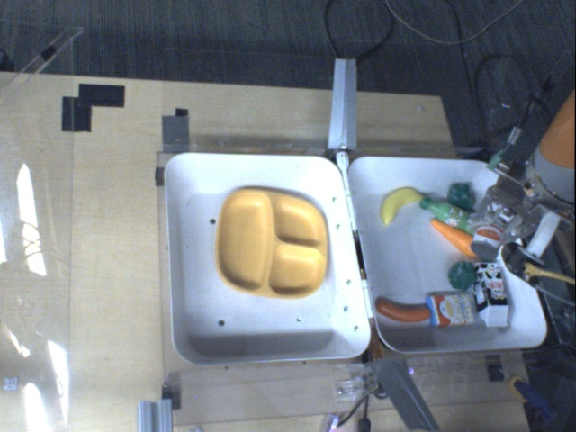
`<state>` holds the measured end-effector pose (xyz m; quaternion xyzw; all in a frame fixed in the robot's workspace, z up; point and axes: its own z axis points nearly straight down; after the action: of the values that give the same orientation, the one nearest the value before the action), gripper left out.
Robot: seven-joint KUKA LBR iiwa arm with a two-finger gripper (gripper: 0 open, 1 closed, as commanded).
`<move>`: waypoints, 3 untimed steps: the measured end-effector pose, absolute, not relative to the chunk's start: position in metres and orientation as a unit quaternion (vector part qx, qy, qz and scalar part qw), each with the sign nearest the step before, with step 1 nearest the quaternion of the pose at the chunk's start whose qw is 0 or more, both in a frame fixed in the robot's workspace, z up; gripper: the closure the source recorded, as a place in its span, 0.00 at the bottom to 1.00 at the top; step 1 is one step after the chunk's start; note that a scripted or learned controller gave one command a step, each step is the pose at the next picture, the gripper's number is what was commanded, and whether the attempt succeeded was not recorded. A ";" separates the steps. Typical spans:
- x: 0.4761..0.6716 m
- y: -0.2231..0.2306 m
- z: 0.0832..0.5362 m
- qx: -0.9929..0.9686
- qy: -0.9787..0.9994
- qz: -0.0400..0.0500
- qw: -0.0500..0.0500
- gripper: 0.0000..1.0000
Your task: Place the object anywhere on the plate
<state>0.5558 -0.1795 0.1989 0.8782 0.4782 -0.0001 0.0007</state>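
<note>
Even overhead light, glare at left, slightly soft focus.

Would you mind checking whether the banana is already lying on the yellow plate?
No: the banana lies in the right bin, while the yellow plate sits in the left bin.

We see our arm (556,156) as a grey body with an orange band above the wrist, ending in pale metal parts and thin dark cables.

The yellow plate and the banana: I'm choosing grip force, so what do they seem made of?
The plate looks like moulded plastic, matte, with soft rounded compartments and even colour. The banana looks like smooth toy plastic, uniformly yellow with a slight sheen; foam or rubber can't be excluded.
</note>
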 end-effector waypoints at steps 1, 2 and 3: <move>0.633 -0.143 0.251 0.950 0.312 0.002 0.001 1.00; 0.583 -0.140 0.265 0.928 0.372 0.001 0.001 1.00; 0.592 -0.098 0.368 0.928 0.373 0.003 0.001 1.00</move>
<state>0.5922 -0.0984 0.3681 0.9277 0.3734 0.0027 0.0014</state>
